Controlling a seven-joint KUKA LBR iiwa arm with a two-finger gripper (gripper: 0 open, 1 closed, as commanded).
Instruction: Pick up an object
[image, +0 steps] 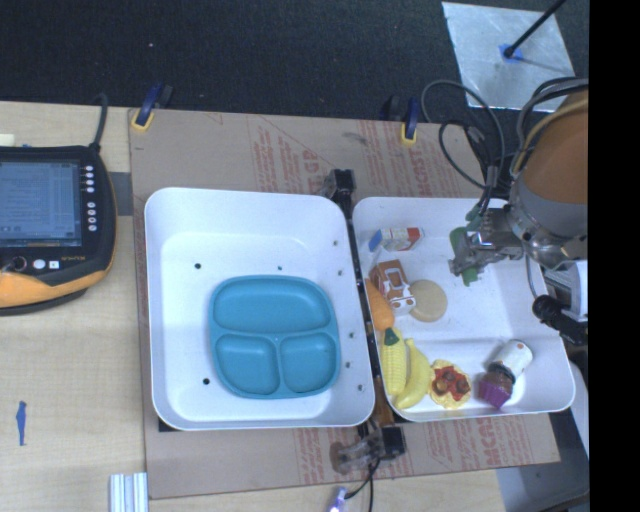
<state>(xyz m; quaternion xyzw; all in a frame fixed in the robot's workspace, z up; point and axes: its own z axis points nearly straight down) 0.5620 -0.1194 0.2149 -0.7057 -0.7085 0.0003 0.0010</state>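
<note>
My gripper hangs over the upper right part of the right bin, pointing down, with the grey and orange arm behind it at the right edge. Nothing shows in its grasp. Left of it lies a small red and white bottle with a blue cap. A tan round disc sits just below and left of the gripper, beside an orange and white toy box. Along the bin's front lie a yellow corn cob, a banana, a pizza slice and a purple and white toy.
The left bin holds a blue divided plate. An orange carrot lies along the right bin's left wall. A tablet controller rests on the bench at far left. Cables loop behind the arm at upper right.
</note>
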